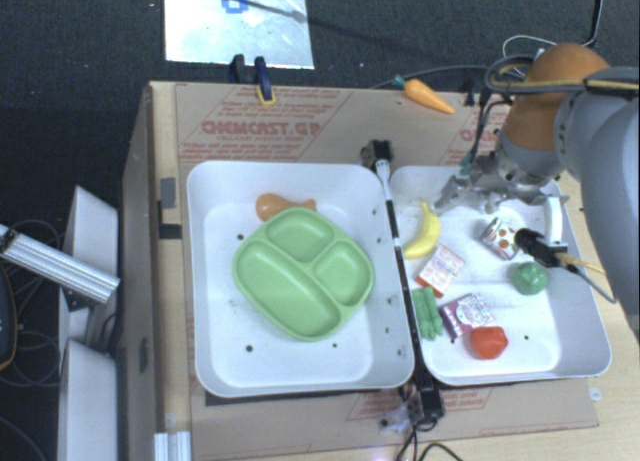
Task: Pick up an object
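Arm: a grey arm with an orange band (545, 99) is seen entering from the right of the camera view, bent down over the far part of the right bin (585, 344).
Gripper: the gripper (478, 191) is located low over the far end of the right bin, just beyond the banana; whether it is released or clenched cannot be told, and nothing is seen grasped in it.
Left bin: a shallow white bin (215, 349) is occupied by a green divided plate (303, 271), tilted slightly and set near the middle.
Orange item: a small orange object (275, 205) is partly covered by the far edge of the plate, near the bin's far wall.
Banana: a yellow banana (424, 233) is laid in the right bin close to the divider between the bins.
Packet: a red and white packet (441, 269) is placed just in front of the banana.
Green pieces: green bean-like pieces (427, 313) are laid beside the divider, nearer the camera.
Purple wrapper: a purple and white wrapper (466, 311) is found just right of the green pieces.
Red item: a red round object (488, 342) is set in front of the wrapper, touching or nearly touching it.
Green item: a green round object (529, 277) is positioned towards the right side of the bin.
Small carton: a red and white carton (499, 237) is seen beneath the arm, just behind the green round object.
Carrot: an orange carrot (428, 95) is lying on the bench beyond the bins.
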`<state>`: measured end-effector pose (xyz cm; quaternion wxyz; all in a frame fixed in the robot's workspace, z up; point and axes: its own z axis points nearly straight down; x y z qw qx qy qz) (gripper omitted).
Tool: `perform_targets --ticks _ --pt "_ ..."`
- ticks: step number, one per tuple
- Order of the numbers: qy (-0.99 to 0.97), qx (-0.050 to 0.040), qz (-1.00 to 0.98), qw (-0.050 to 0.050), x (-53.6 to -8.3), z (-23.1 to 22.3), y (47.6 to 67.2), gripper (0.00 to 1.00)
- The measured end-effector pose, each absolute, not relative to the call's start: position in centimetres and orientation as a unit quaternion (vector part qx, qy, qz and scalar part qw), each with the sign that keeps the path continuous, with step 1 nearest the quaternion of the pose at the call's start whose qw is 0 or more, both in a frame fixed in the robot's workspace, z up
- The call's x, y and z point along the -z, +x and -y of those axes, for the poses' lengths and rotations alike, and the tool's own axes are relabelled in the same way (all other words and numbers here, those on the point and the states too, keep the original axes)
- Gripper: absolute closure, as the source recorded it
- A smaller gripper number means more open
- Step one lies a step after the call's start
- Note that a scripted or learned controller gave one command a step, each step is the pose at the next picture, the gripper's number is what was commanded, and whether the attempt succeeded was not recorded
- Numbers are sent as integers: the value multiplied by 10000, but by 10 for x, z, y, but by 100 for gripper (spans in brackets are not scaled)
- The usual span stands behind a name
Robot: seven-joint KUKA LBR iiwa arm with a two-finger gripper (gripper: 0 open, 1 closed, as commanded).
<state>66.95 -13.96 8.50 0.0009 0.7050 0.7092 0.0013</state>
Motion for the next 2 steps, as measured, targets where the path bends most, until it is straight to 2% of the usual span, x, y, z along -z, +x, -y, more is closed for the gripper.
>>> perform_targets --ticks 2 --pt "7066 -10 -7076 18 -86 172 669 0"
